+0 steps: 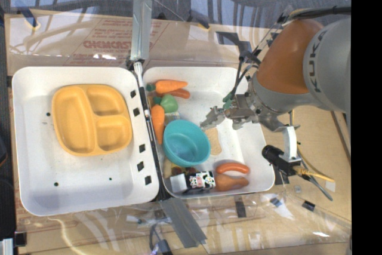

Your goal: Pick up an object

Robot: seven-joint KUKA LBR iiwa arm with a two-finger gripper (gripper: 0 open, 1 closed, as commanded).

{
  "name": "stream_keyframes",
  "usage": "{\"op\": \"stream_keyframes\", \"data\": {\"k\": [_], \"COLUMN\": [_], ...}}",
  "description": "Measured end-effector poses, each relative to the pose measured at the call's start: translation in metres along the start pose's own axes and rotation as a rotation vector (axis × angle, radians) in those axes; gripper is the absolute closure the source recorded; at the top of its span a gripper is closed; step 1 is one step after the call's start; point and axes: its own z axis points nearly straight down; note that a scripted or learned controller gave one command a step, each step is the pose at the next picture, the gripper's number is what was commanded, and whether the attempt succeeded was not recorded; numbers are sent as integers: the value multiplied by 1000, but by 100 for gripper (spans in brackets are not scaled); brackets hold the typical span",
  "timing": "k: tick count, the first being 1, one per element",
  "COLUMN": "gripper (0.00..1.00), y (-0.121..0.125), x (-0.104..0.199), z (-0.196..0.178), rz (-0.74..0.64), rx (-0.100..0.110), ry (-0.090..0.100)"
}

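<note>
We begin at nine o'clock, where the left bin (30,146) holds a yellow divided plate (91,118), lying flat toward the bin's upper half with its three compartments facing up. Nothing else sits near the plate.

Moving toward the centre, we meet the right bin (203,79), and here the objects crowd along its left wall. At the bin's eleven o'clock we see a carrot (169,86) lying crosswise, with a green piece (168,103) just below it. A second carrot (157,121) runs lengthwise along the left wall, touching the rim of a teal bowl (186,141) that sits upright at the bin's seven o'clock. At six o'clock, just beside the bowl, a small black-and-white cow-patterned toy (194,181) lies against the near wall, and to its right a hot dog (232,175) rests in the five o'clock corner.

At three o'clock we find the arm (301,65) reaching in over the right bin. Its gripper (210,120) hangs over the bin's bare middle, just up and right of the bowl. We cannot tell how the gripper is set, and we see no object in it.
</note>
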Motion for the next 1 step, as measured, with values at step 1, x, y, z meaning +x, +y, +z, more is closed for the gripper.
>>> {"op": "stream_keyframes", "data": {"k": [1], "gripper": [0], "y": [-21], "x": [29], "z": [109], "rz": [44], "rx": [-2], "ry": [0]}}
